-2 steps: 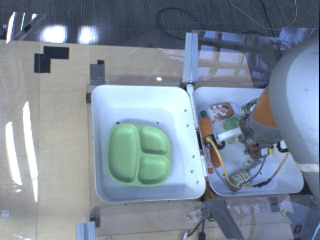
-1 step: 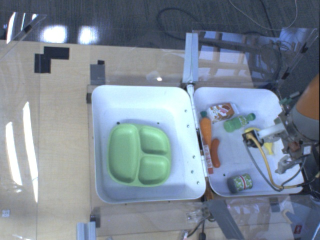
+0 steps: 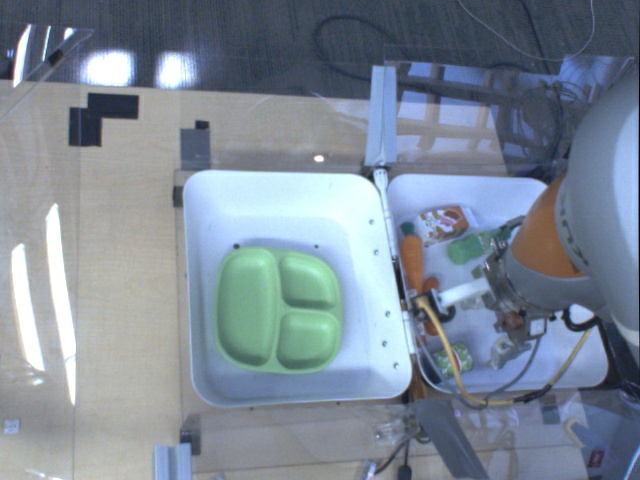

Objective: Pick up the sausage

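The right bin [image 3: 520, 190] holds the small items. A short reddish piece that looks like the sausage [image 3: 429, 286] lies near the bin's left wall, just below an orange carrot [image 3: 410, 256]. The arm comes in from the right, and its orange band [image 3: 550, 238] hangs over the bin. My gripper [image 3: 506, 330] is low over the bin's lower middle, to the right of the sausage and apart from it. I see nothing held in it. A white cylinder [image 3: 462, 292] on the wrist points towards the sausage.
The left bin [image 3: 280, 193] holds a green divided plate [image 3: 280, 308]. The right bin also has a printed packet [image 3: 445, 223], a green item [image 3: 466, 249] and a small green-and-white item [image 3: 457, 356]. Yellow cable [image 3: 440, 340] loops along the bin's lower left.
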Controlling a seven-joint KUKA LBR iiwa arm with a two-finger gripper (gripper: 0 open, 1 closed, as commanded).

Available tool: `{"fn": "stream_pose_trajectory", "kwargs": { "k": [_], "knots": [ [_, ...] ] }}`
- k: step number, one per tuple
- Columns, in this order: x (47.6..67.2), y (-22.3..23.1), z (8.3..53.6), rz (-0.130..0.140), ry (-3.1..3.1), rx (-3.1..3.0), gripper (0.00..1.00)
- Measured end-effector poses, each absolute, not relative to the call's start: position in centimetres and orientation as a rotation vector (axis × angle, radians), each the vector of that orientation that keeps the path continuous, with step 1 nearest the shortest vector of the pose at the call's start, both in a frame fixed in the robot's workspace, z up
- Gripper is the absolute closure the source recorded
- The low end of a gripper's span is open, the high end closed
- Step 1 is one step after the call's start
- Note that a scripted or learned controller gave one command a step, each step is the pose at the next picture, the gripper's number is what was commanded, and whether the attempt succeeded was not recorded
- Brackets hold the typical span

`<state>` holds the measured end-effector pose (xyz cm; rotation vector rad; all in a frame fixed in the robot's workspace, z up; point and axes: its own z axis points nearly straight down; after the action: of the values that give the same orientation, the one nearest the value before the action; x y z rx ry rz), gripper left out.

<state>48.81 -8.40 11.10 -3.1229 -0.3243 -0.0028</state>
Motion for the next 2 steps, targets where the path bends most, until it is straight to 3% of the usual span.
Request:
{"fn": "stream_pose_trajectory", "kwargs": {
  "k": [1, 2],
  "knots": [
    [50.8, -14.0, 8.8, -0.015, -0.321, -3.127, 0.00],
    [49.1, -9.2, 8.9, -0.019, -0.323, -3.126, 0.00]
  ]
}}
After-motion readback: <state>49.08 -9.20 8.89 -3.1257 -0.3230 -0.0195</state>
